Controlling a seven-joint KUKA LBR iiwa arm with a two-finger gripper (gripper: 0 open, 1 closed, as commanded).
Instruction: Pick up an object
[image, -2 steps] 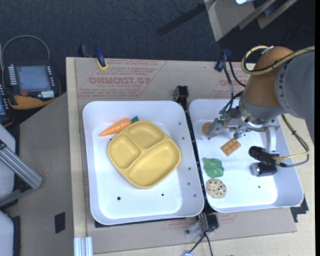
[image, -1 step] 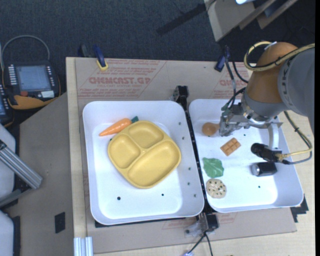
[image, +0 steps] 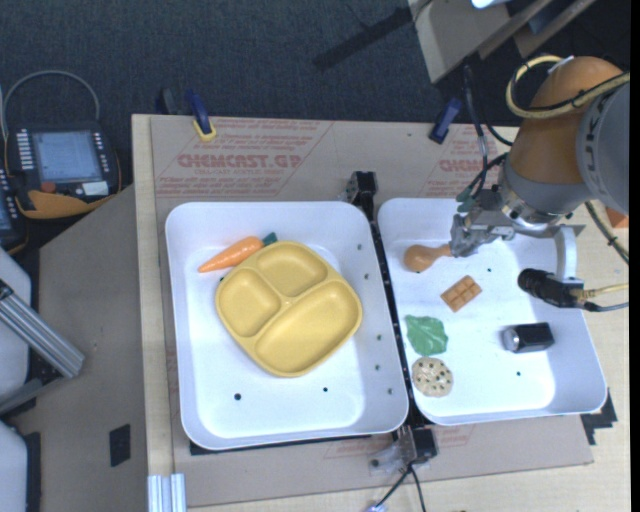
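- Lying in the right bin (image: 570, 385), a tan drumstick-shaped toy (image: 428, 257) touches the end effector (image: 466, 240) at its right end.
- Whether the end effector is open or clamped on it, I cannot tell.
- A brown waffle piece (image: 461, 294) sits just below.

A robotics lab is indicated: two white bins (image: 195, 330) are set on a board (image: 300, 150) over dark carpet, a teach pendant (image: 62, 165) is placed at left, and cables (image: 535, 85) are strung around the arm (image: 565, 130).
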